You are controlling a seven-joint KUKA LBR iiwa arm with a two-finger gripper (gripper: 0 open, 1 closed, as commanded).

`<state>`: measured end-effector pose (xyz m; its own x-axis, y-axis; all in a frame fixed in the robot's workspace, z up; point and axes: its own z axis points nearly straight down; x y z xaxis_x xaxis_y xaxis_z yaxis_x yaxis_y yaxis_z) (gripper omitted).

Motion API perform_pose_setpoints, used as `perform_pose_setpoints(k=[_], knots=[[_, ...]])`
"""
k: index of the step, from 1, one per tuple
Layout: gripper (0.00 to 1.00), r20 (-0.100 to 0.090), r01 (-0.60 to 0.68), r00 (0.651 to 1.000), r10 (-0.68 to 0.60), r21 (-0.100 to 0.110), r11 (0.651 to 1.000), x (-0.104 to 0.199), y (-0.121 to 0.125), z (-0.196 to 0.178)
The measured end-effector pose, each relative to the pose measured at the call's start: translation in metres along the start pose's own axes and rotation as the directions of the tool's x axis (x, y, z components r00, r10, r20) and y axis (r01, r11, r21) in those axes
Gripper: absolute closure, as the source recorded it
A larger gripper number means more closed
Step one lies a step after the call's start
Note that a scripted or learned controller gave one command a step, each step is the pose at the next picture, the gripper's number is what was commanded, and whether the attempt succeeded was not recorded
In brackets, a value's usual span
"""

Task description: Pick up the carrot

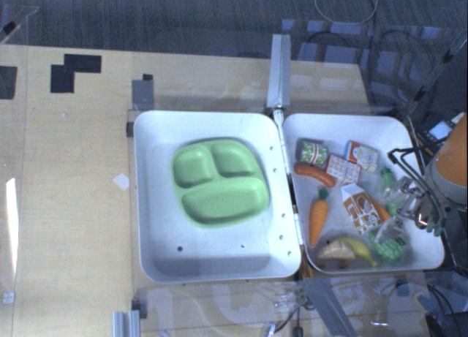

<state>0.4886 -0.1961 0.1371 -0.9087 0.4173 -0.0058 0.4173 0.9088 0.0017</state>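
**Carrot pick — not yet begun**

- Carrot (318, 218): lying in the right bin (431, 259), near its left wall, green top pointing up-frame toward a sausage (314, 175). Untouched; nothing is seen around or on it.
- Hand (409, 207): located at the right side of the same bin, over the far clutter, well apart from the carrot. How far it is open cannot be told — the fingers are lost among cables and packets. Nothing is seen held.
- Neighbours: a carton (362, 210) just right of the carrot, a banana (358, 249) below it, small packets above.
- Left bin (146, 204): a green tray (219, 180) is held in it.
- Status: judged at the start. Left to do — the hand brought across to the carrot, lowered, closed, lifted.
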Motion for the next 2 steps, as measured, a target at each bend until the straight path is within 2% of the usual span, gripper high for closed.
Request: perform_pose_setpoints(k=[1,2], knots=[[0.00,0.015,0.116,0.993,-0.116,0.001,0.993,-0.008,-0.008,0.029],[0.00,0.007,-0.286,0.958,0.286,-0.007,0.958,-0.010,0.064,0.048]])
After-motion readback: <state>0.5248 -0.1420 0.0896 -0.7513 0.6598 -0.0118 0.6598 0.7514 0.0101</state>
